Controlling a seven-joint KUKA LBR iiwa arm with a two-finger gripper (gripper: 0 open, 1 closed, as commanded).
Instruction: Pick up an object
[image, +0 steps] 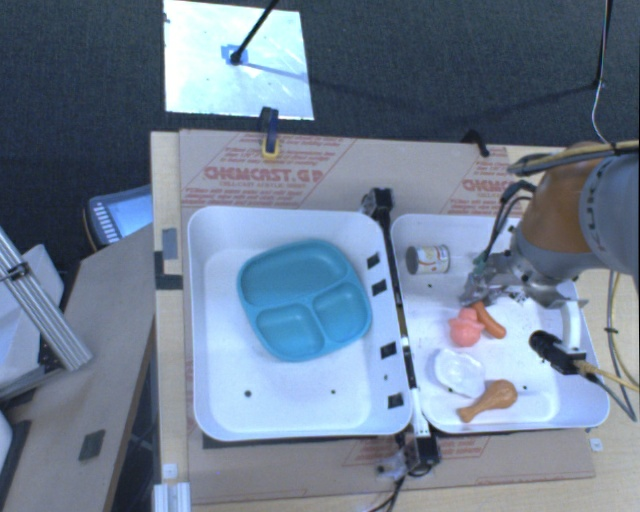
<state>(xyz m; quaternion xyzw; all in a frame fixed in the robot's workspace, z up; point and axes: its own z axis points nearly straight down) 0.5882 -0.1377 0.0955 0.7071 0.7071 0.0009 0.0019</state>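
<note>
In the right bin (575, 405), my gripper (482, 293) hangs low at the middle, reaching in from the right. Just below its tip lie a pink round toy (464, 329) and a small orange carrot-like piece (490, 321), touching each other. The gripper's tip is very close to the carrot's upper end; I cannot see anything held. A small tin can (428, 260) lies on its side to the gripper's upper left. Nearer the front lie a white round lid-like piece (458, 370) and a tan toy drumstick (488, 399).
The left bin (215, 400) holds a blue divided plate (303, 298). A black divider (392, 300) runs between the two bins. The arm's grey body (580, 225) crosses above the right bin's far right side.
</note>
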